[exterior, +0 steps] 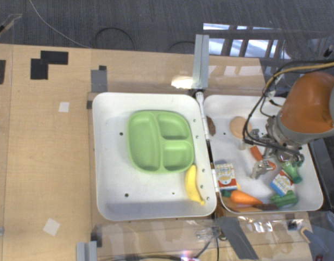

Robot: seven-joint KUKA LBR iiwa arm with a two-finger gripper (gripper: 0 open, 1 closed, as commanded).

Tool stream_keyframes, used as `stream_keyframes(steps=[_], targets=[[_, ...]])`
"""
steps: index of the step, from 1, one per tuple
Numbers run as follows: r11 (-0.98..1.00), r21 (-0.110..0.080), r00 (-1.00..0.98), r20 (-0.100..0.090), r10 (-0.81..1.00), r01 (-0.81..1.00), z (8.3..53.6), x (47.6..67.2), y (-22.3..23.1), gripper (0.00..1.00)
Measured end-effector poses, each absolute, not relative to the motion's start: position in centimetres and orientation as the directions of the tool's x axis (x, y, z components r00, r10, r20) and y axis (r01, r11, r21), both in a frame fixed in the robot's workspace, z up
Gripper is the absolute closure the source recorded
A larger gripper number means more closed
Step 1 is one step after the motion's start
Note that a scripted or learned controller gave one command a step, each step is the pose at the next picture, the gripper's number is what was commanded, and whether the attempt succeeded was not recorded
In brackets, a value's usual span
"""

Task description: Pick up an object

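from my seat i see the wooden bench [42,162] carrying two white bins. the left bin [109,145] holds a green divided plate [158,140] lying flat, and a yellow banana [193,185] rests just beside the plate's lower right corner, close to the bin's right wall. in the right bin [226,113] there is a dark brown piece [210,125] against the left wall, a tan rounded object [238,126] near it, a small printed carton [224,175] lower down, and an orange carrot [244,198] along the front edge with a green piece [285,199] to its right. a blue and white packet [281,184] and a green-capped item [292,173] lie by the right wall. the gripper [263,166] hangs low over the middle of this bin, beside an orange-red piece [256,152]; i cannot tell how wide the fingers stand or whether they have anything.
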State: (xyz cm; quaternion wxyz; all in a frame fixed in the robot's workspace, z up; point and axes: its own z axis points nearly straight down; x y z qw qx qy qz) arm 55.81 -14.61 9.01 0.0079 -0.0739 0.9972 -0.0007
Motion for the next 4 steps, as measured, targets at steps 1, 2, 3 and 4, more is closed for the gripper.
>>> stream_keyframes(steps=[1, 2, 3, 4], targets=[[0.989, -0.003, -0.989, -0.016, -0.148, -0.148, 9.0, 55.8, -14.6, 0.0], [0.989, -0.003, -0.989, -0.016, -0.148, -0.148, 9.0, 55.8, -14.6, 0.0], [1.0, -0.002, -1.0, -0.015, -0.023, -0.023, 9.0, 57.8, -11.9, 0.0], [1.0, -0.004, -0.999, -0.033, -0.029, -0.028, 10.5, 58.3, -11.7, 1.0]])
